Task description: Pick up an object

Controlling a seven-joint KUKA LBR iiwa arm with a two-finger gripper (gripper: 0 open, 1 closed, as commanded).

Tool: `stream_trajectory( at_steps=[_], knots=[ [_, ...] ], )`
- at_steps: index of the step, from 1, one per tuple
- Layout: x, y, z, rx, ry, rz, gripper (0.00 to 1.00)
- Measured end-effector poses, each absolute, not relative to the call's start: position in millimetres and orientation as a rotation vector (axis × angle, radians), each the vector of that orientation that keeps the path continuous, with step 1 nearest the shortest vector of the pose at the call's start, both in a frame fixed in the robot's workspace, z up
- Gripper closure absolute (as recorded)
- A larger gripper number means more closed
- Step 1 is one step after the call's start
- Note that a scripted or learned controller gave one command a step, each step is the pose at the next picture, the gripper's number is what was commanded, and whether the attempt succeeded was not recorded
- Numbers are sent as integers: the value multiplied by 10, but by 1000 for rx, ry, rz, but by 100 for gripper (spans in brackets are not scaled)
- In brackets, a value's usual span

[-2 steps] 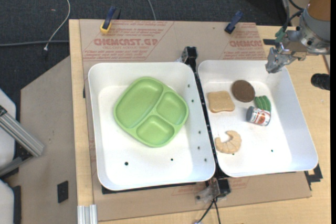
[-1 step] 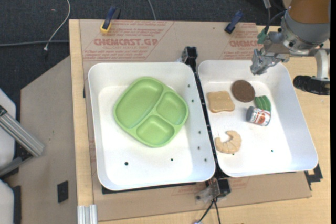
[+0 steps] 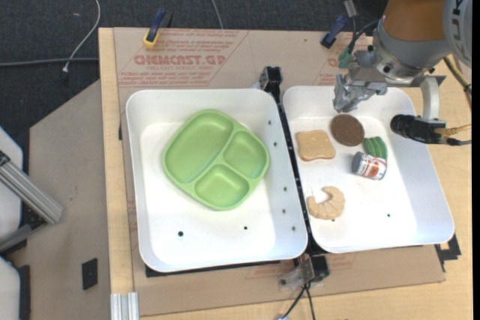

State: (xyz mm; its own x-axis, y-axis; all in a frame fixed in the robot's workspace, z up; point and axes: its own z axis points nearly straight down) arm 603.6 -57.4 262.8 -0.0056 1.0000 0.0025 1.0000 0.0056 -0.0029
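Observation:
My gripper (image 3: 347,103) hangs over the back of the right bin (image 3: 420,225), just above and behind a round brown patty (image 3: 348,130). A slice of toast (image 3: 315,145) lies left of the patty. A small red and white can (image 3: 369,165) lies on its side in the middle of the bin, with a green item (image 3: 376,147) touching its far side. A curled tan pastry (image 3: 327,203) sits nearer the front. Nothing shows between the fingers.
The left bin (image 3: 150,228) holds a green divided plate (image 3: 216,159). A black clamp (image 3: 271,77) sits at the back between the bins, another at the front (image 3: 311,266). A black cylinder (image 3: 416,127) on the arm juts over the right bin's far right side.

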Motion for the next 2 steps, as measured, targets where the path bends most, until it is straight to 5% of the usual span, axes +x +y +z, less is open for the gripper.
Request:
stream_trajectory(
  at_steps=[2],
  knots=[
    [5827,468,2281,-2212,-2223,3,100]
  ],
)
